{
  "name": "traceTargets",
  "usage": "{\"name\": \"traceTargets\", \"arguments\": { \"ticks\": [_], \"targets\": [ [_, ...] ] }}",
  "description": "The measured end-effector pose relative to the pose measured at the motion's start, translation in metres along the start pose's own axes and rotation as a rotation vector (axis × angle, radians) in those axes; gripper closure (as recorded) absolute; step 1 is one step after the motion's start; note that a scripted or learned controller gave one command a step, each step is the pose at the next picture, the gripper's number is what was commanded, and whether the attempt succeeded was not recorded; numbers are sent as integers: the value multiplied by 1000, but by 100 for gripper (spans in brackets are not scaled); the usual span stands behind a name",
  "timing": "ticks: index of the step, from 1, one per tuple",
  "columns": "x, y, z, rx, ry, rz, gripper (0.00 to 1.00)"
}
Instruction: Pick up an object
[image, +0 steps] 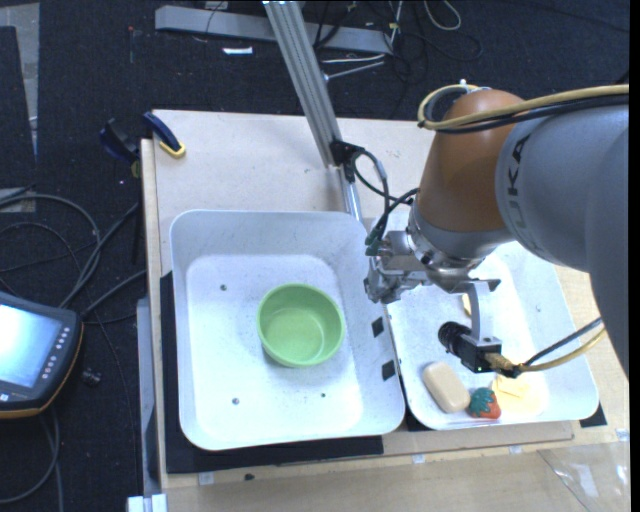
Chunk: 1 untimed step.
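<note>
Three candidates. Bowl, left bin centre: light, stiff, slick; take by rim. Bar and strawberry, right bin front, touching: small, light, bar likely soft; pinch across width. Claw over bin divide; state: cannot tell.

This is a robotics lab. A large industrial robot arm reaches over a plywood bench bearing two white bins. A teach pendant with a lit screen lies on dark carpet, loose cables trail around, and an aluminium post rises behind.
</note>
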<state>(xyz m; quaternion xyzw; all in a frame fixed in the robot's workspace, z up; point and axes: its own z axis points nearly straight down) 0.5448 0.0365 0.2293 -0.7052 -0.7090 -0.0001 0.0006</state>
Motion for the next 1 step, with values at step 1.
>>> {"name": "traceTargets", "arguments": {
  "ticks": [1],
  "targets": [
    [52,-15,8,0,0,0,100]
  ]
}}
